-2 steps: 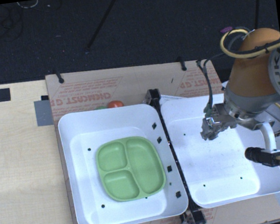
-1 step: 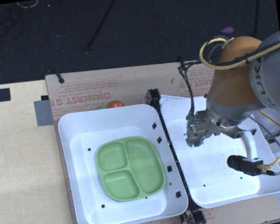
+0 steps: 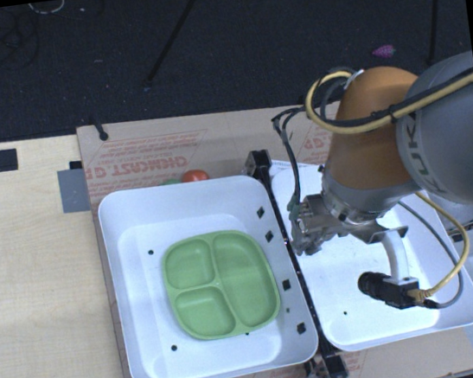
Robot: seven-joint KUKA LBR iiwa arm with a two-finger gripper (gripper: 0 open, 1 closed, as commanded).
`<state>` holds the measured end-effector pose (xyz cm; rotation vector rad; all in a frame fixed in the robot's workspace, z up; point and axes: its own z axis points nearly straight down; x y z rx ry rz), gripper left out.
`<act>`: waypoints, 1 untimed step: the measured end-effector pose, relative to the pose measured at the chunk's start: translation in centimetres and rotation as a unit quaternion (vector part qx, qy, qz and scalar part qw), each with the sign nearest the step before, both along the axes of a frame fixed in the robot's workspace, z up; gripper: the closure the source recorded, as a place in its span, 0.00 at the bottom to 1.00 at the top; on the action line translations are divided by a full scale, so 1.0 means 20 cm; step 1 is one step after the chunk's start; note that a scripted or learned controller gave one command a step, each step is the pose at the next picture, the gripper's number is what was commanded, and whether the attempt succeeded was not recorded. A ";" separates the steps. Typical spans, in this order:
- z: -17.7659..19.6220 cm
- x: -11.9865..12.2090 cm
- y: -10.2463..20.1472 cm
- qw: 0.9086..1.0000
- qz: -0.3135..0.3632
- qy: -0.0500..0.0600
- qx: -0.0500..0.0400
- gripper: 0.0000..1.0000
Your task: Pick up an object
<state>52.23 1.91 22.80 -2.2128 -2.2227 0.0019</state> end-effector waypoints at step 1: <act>0.00 0.00 0.30 1.000 0.001 0.000 0.000 1.00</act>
